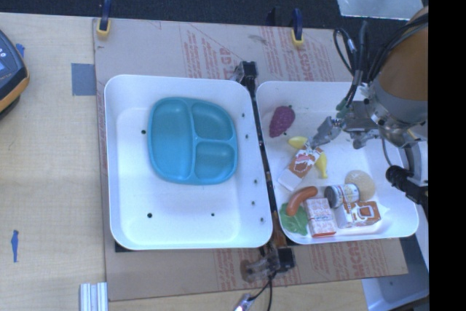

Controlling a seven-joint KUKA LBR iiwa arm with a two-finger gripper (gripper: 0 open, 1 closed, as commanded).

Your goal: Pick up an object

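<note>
Reaching in over the right bin [408, 229], the gripper [325, 132] hangs low above the toy food, its fingers slightly apart with nothing between them. That stance reads as an approach rather than a lift: the tips point down and leftward at the loose pieces in the middle of the bin.

Just below the fingertips lies a yellow lemon-like piece [298, 143], and a little further down sit a small printed snack packet [303, 162] and a banana [321, 166], touching or nearly so. Any of these looks like the likeliest target. Off to the left of the fingers, apart from the rest, a purple bunch of grapes [281, 120] lies alone and would be an easier grab.

Further below the fingers, the pile is tight: a sausage [301, 197] on a green leaf [291, 221], two cartons [320, 218], a small can [341, 195] and a pale bun [360, 183] crowd together, leaving little finger room.

Well to the left, the other bin [124, 229] holds a blue divided plate [193, 140].
</note>
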